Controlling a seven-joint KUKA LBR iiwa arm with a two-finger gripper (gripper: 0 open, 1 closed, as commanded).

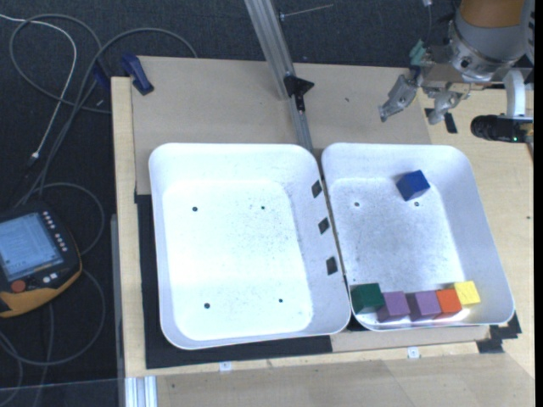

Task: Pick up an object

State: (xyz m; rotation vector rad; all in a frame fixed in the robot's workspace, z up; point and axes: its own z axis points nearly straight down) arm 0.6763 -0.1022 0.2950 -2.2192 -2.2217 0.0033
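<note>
A blue cube [413, 184] lies alone near the far edge of the right bin [475, 193]. Along that bin's near edge sits a row of cubes: green [366, 297], purple [396, 304], a second purple [422, 304], orange [448, 300] and yellow [467, 292]. My gripper [418, 107] hangs above the bench beyond the right bin's far rim, up and slightly right of the blue cube. Its two fingers are spread apart and nothing is between them.
The left bin [165, 227] lies beside the right one, with black clips [323, 225] along the shared rim. A slanted metal rail [271, 41] crosses the bench at the back. A blue clamp [136, 73] sits at the bench's far left corner; a pendant [30, 257] lies on the floor.
</note>
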